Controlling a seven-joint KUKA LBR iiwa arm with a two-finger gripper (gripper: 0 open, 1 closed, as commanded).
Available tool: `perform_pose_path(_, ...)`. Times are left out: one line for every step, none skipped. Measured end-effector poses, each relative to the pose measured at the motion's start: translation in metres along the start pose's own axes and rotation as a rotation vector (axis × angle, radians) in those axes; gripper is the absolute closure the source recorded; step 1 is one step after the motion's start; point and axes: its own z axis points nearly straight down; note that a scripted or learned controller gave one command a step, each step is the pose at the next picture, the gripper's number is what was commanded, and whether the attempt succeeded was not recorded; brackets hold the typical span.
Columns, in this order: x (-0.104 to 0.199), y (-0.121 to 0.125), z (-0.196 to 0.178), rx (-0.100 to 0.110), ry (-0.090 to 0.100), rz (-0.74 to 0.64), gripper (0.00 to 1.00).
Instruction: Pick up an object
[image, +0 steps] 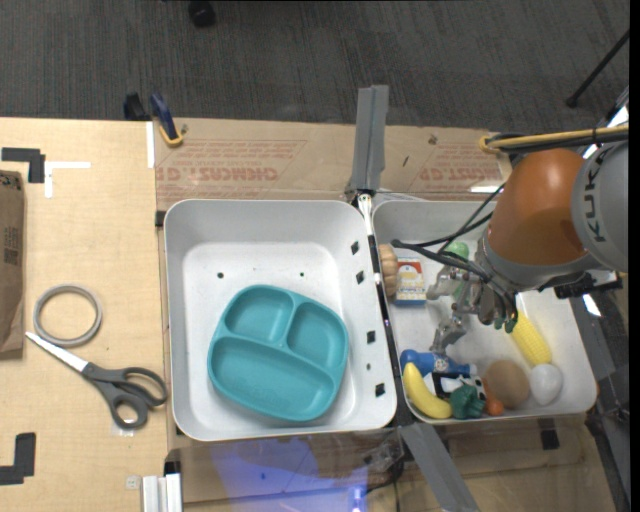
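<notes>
hovering in the right bin (575, 330), the tool (447, 335) hangs just above the banana (424, 392), its state seemingly unreadable.

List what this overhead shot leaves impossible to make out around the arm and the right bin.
- The gripper: small and dim under the wrist in the camera view, so its finger state is unreadable.
- Right bin: its upper right part is covered by the arm's orange band.
- Green object: mostly hidden by cables and the wrist; identity unclear.
- Small box: its label is too small to read.
- Toys by the banana: overlapping, outlines blurred.
</notes>
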Motion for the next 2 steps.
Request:
perform_pose_path(-0.102, -0.025, 0.001, 0.0, 0.002, -0.102, 0.0)
perform_pose_path(-0.055, 0.014, 0.002, 0.0, 0.005, 0.044, 0.0)
